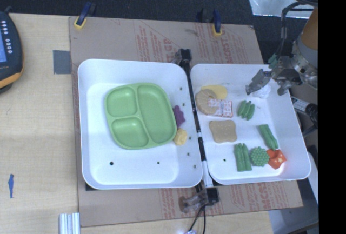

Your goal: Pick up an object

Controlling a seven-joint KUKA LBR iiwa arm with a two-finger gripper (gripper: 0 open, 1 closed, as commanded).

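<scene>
My gripper [260, 85] hangs over the back of the right bin [303, 173]; I cannot tell how it stands. Just beside it lie green pea pods [246, 109]. Nearer the left wall sit a round biscuit [205, 101], a yellow piece [217, 91] and a toast slice [223, 131]. A green divided plate [140, 115] fills the left bin [97, 173].

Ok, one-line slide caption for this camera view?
Tool hovers over right bin of toy food; green divided plate sits in left bin.
</scene>
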